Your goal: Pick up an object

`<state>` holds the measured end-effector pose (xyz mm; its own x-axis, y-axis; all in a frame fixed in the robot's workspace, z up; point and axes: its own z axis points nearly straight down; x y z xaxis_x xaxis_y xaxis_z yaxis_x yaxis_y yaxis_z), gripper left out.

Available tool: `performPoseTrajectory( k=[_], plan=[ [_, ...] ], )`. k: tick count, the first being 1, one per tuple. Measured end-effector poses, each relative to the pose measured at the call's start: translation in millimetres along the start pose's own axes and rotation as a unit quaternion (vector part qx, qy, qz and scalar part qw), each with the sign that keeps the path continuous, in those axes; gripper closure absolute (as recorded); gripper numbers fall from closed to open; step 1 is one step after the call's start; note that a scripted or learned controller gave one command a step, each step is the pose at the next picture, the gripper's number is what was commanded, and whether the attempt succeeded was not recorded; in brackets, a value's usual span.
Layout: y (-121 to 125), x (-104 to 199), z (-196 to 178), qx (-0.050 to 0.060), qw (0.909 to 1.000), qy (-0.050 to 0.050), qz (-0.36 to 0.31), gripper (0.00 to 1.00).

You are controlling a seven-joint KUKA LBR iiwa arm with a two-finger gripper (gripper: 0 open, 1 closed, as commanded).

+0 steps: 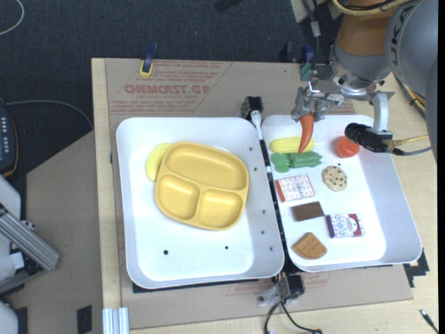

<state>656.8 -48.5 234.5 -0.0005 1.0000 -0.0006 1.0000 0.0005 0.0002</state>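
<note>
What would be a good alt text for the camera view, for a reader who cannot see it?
The gripper holds an orange carrot by its top, hanging over the right bin among small toy foods. The left bin holds a yellow divided tray.

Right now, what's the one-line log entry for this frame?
gripper: shut on carrot | carrot hangs over right bin | yellow tray: left bin

Scene was evenly bright, light diffuse from overhead. White bins (135,256) ran near overexposed, faint sheen on yellow tray (201,185). Shadows were soft and short, thin dark line under bins' near edges. Dark carpet (62,26) stayed murky. Focus was mildly soft throughout; small print on packets was unreadable. No motion blur showed.
</note>
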Motion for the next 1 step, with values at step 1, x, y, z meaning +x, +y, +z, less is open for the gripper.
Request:
performPoseTrajectory(
  k=[1],
  plan=[
    [9.1, 9.7, 13.8, 0.0, 1.0, 0.0, 0.0, 1.0]
  ],
)
